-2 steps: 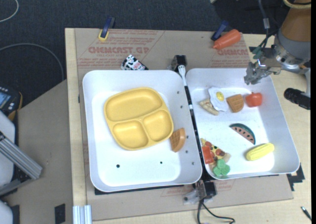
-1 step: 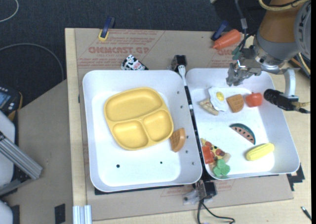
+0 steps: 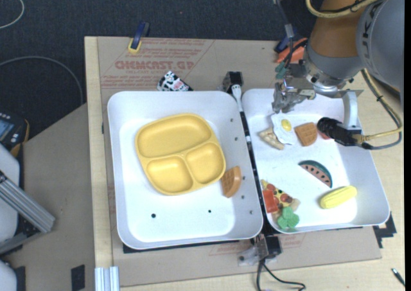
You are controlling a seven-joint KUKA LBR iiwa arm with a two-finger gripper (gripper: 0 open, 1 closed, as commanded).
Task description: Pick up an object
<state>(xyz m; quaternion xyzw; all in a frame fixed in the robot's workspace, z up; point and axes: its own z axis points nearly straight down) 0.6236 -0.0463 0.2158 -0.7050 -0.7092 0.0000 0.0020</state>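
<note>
Poised at upper right of frame: jaws (image 3: pixel 283 105), gap impossible to judge, just above fried egg (image 3: pixel 283 127) in right bin (image 3: pixel 372 180). Probably light, flat, slippery; best pinched across the edges.

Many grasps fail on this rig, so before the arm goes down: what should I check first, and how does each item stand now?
1. Gripper over a target: ok, it hangs above the fried egg in the right bin.
2. Nothing held yet: cannot tell, the fingertips are too small to read.
3. Egg free of neighbours: not ok, the toast and a pale piece lie close beside it.
4. Other targets available: ok, watermelon slice and corn lie apart.
5. Cable out of the way: not ok, it crosses the bin's right side.
</note>
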